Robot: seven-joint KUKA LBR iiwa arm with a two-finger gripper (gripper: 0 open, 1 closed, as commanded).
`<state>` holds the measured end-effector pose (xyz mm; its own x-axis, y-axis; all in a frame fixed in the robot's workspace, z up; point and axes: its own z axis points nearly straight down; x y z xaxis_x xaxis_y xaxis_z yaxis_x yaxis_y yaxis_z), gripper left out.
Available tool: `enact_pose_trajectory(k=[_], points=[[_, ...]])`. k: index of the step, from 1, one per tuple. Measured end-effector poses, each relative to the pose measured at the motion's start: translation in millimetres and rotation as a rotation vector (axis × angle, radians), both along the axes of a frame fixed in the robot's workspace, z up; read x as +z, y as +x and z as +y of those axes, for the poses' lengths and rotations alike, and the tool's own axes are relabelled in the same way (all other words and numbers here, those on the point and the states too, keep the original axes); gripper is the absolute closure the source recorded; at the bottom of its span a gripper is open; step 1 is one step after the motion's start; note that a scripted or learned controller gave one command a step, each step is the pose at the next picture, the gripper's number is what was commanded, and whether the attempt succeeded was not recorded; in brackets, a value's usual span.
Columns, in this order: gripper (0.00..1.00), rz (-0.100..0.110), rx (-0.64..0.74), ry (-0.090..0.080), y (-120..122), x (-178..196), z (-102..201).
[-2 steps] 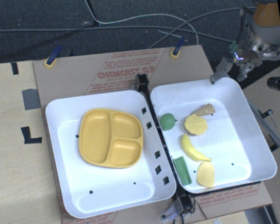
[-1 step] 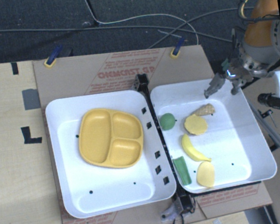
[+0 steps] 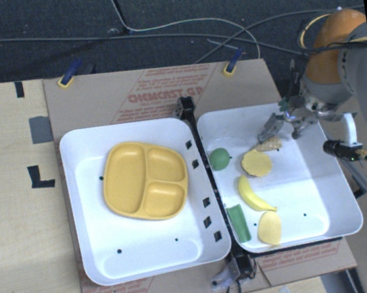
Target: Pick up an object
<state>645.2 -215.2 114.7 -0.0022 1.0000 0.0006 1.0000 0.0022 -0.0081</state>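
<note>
In the right bin (image 3: 326,189) lie a green ball (image 3: 219,159), a round yellow piece (image 3: 257,163), a yellow banana (image 3: 252,195), a green stick (image 3: 238,223) and another yellow piece (image 3: 269,228). A small tan piece (image 3: 270,144) rests near the bin's back. My gripper (image 3: 279,136) hangs low over that back part, open, its left fingertip right by the tan piece. I see nothing held between the fingers.
The left bin (image 3: 96,244) holds a yellow divided plate (image 3: 145,180). A black divider with clips (image 3: 207,193) runs between the bins. Cables (image 3: 172,24) cross the dark floor behind the bench. The arm's orange band (image 3: 330,32) sits at the right.
</note>
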Motion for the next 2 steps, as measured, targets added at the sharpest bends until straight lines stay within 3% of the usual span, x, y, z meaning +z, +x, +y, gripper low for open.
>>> enact_pose_trajectory(k=[1, 2], points=[[0.00, -0.009, 0.001, -0.004, 1, -30, 1], [1.00, -0.013, 0.002, -0.006, 2, -17, 0]])
